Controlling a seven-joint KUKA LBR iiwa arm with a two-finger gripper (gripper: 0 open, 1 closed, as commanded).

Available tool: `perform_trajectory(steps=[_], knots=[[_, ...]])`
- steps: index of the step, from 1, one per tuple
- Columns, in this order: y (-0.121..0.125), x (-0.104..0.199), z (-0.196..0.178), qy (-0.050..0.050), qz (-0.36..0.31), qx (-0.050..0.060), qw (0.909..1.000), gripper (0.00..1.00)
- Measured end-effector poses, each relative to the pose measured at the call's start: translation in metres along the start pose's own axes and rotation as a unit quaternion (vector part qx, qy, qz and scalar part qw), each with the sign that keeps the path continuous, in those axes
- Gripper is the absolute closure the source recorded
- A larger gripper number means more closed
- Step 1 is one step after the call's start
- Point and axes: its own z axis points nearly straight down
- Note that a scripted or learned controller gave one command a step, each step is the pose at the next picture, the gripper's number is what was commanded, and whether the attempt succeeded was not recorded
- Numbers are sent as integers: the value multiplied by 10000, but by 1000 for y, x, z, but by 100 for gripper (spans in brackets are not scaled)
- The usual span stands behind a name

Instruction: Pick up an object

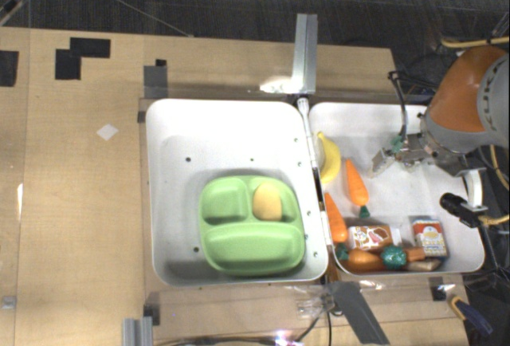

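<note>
Arm: enters from the right edge, orange band at upper right, wrist angled down-left over the right bin (470, 253).
Gripper (388, 159): low over bare bin floor, upper middle of that bin; grip state can't tell.
Objects: banana (328, 158), two carrots (356, 186) (335, 218) at the bin's left; small box (428, 236) and packet (370, 237) at bottom, print unreadable.
Left bin (171, 177): green tray (247, 245) with yellow fruit (268, 202).
</note>
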Motion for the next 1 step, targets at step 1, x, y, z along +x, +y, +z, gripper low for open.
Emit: perform_trajectory(steps=[1], knots=[[39, 51, -54, 11, -37, 29, 10000, 0]])
